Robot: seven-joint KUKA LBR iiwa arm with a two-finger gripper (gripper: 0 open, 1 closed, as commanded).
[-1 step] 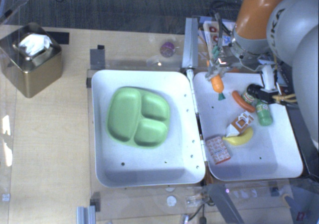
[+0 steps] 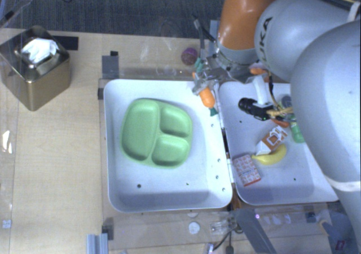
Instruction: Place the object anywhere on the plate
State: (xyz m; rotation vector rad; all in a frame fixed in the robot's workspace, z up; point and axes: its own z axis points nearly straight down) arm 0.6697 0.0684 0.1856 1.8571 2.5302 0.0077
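Note:
A green plate (image 2: pixel 157 132) with three compartments lies in the middle of the left bin (image 2: pixel 169 196). My gripper (image 2: pixel 204 84) hangs over the back right corner of that bin, close to the divide between the two bins. It is shut on a small orange carrot (image 2: pixel 208 98), which hangs point-down with its green end lowest. The carrot is in the air, up and to the right of the plate's right rim and not touching it.
The right bin (image 2: pixel 282 191) holds a yellow banana (image 2: pixel 271 156), a red-and-white checked packet (image 2: pixel 246 169), a small orange-and-white box (image 2: pixel 274 136) and a green item (image 2: pixel 296 133). A brass box of white tissue (image 2: pixel 36 66) stands far left. A purple thing (image 2: pixel 189 54) lies behind the bins.

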